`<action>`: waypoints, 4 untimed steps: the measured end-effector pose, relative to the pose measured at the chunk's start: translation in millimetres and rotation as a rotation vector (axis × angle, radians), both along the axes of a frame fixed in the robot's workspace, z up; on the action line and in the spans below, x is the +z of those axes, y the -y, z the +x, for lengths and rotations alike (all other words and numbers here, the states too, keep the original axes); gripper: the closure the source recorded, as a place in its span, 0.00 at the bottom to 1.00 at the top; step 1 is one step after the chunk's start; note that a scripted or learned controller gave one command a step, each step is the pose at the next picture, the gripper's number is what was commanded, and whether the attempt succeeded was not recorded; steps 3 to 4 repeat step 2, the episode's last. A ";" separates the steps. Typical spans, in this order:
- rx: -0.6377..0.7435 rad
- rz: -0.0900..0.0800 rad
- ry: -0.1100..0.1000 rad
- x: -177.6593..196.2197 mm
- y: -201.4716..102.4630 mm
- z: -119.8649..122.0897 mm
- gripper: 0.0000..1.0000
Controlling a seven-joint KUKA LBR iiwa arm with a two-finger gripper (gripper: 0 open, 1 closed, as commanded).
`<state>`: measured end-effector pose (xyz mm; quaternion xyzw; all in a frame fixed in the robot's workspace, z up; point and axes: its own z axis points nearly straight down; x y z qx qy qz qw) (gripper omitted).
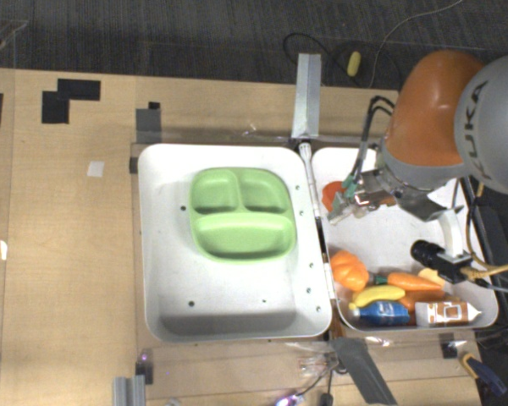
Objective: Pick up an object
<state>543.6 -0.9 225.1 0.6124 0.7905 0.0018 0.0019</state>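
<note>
My gripper (349,200) hangs over the far left part of the right bin (483,311), below the grey and orange arm. A small red object (330,194) lies right beside it on its left, partly hidden by the gripper; I cannot tell whether they touch. Along the bin's near side lie an orange pepper (349,268), a yellow banana (378,295), a carrot (415,282), a blue object (383,313) and a white bottle with an orange label (444,314).
The left bin (165,303) holds a green divided plate (240,212). A metal divider (315,218) separates the two bins. The arm covers the far right part of the right bin.
</note>
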 end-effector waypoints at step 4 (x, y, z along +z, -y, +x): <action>-0.003 -0.001 0.000 -39.1 45.4 68.8 1.00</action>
